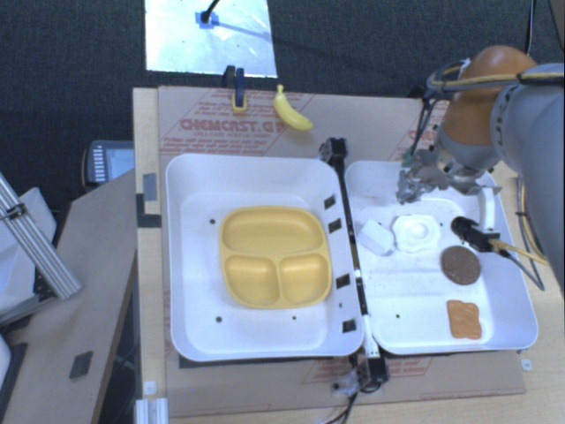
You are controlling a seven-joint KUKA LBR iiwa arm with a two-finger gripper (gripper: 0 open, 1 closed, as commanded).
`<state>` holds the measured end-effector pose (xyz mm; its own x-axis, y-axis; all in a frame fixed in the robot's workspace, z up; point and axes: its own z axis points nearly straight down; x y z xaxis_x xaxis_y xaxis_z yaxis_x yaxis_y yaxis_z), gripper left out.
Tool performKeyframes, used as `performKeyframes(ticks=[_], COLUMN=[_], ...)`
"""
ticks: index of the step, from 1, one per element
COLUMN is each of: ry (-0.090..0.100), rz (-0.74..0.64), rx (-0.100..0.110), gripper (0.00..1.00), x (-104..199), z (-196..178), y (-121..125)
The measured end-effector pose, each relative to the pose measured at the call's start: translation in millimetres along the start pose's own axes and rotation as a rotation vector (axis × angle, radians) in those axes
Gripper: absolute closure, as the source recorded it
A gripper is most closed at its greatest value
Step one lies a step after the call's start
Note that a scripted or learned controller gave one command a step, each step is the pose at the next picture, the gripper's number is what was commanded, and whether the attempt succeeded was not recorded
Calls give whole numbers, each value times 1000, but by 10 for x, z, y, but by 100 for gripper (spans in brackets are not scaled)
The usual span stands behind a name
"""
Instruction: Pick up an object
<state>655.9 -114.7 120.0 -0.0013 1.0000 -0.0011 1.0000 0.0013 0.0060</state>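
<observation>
My gripper [413,191] hangs over the back part of the right bin [521,325], just behind a white fried-egg toy [415,233]. Left of the egg lies a small white block [374,237]. A brown round disc [460,265] sits to the egg's right, and an orange toast-like piece [463,319] lies near the bin's front. Nothing shows in the gripper's grasp.
The left bin [190,237] holds a yellow divided tray [274,256]. A yellow banana [291,111] lies on the cardboard behind the bins, outside them. The black divider [346,237] runs between the two bins. The arm comes in from the right.
</observation>
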Motion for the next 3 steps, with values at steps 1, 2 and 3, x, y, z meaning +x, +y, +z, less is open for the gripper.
performKeyframes(ticks=[1, 2, 3], ry=[1, -1, -1], rz=[-2, -3, -3], rx=[1, -2, -3], gripper=[100, 100, 100], x=[52, -13, -15], z=[-525, -1125, -1768], y=[-71, 15, -21])
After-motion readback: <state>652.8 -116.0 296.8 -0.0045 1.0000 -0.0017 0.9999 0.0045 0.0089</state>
